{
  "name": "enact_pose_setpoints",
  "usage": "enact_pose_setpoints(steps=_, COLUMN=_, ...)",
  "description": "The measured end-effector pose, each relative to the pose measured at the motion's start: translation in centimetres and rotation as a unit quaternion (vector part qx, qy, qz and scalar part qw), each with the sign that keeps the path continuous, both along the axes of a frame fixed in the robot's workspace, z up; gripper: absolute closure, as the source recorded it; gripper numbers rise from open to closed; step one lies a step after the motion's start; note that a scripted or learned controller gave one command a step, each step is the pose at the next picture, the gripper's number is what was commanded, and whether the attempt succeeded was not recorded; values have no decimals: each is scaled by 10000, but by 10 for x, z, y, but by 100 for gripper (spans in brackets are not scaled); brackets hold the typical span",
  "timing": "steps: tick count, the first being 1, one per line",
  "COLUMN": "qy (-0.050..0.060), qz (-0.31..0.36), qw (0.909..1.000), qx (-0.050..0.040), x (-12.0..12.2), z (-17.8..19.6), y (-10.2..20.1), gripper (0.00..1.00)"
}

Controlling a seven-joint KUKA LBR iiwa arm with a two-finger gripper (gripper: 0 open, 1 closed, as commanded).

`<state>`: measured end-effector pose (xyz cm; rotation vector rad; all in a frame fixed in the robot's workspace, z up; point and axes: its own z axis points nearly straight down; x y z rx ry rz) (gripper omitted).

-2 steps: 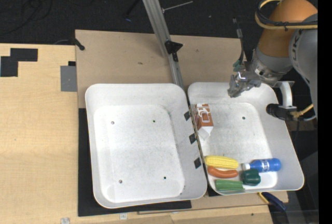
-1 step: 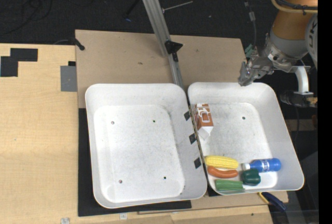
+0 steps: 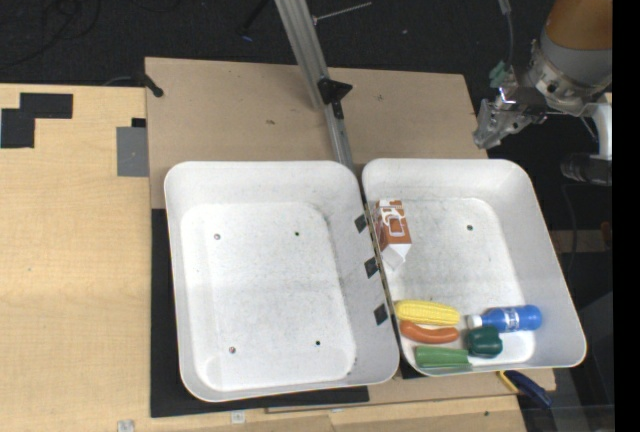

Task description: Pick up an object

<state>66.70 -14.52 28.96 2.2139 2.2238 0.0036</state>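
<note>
My gripper point(image 3: 492, 127) hangs above the far right corner of the right bin point(image 3: 520, 182), with nothing visible between its fingers. Down in that bin, near the front edge, lie a yellow corn cob point(image 3: 427, 312), an orange-red sausage-shaped piece point(image 3: 430, 331), a green oblong piece point(image 3: 441, 357), a dark green round piece point(image 3: 484, 344) and a blue bottle with a white cap point(image 3: 505, 320). An orange and white carton point(image 3: 391, 229) leans against the bin's left wall. The gripper is well away from all of them.
The left bin point(image 3: 200, 190) sits beside the right one, with black clips point(image 3: 370, 266) along the shared edge. A slanted aluminium rail point(image 3: 300, 35) rises behind the bins. A yellow and blue item point(image 3: 525, 386) pokes out at the front right.
</note>
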Motion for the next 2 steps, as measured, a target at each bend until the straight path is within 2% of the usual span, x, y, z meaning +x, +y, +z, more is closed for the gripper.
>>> enact_pose_setpoints(steps=2, qy=48, qz=1, qw=10000, qx=18, x=-39, z=-22, y=116, gripper=100)
